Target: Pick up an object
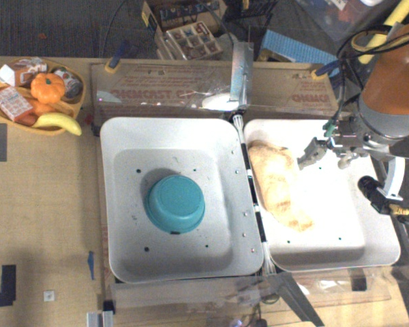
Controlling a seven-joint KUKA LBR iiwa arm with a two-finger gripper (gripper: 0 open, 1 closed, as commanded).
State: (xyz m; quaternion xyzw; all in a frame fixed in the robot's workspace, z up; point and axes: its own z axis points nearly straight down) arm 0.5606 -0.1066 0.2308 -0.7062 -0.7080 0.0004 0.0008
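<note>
Camera view puts the gripper (325, 148) at 3 o'clock, over the right bin (341, 247). Whether it is released or clenched cannot be told. Glare washes out the tan object (276, 182) there.

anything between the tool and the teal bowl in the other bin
Yes: in the camera view, a tan, floppy cloth-like object and the bins' adjoining rims lie between the tool and the upturned round teal bowl.

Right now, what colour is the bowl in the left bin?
The bowl is teal, a blue-green, lying upside down in the left bin. The camera view shows it best.
</note>
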